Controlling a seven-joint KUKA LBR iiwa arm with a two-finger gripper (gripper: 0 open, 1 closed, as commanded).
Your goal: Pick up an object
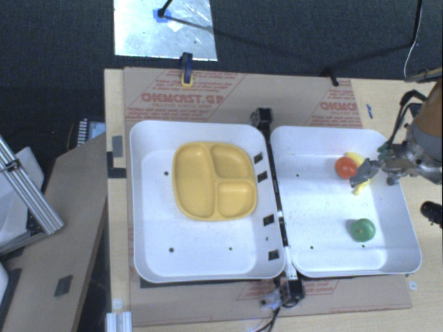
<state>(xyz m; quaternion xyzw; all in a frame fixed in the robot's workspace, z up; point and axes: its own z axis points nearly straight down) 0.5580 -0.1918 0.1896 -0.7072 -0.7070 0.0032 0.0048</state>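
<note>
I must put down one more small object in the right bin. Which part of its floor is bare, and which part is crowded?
In the right bin, the floor is bare across the left half, from the middle divider to the green ball, and along the near wall. The far right corner is crowded: the orange ball, a yellow piece and the gripper sit close together.

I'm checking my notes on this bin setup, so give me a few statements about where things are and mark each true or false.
1. The yellow divided tray lies in the left bin. True.
2. The green ball sits on the tray. False: it lies in the right bin.
3. The orange ball lies in the right bin near the gripper. True.
4. The arm reaches in from the left. False: it enters from the right.
</note>
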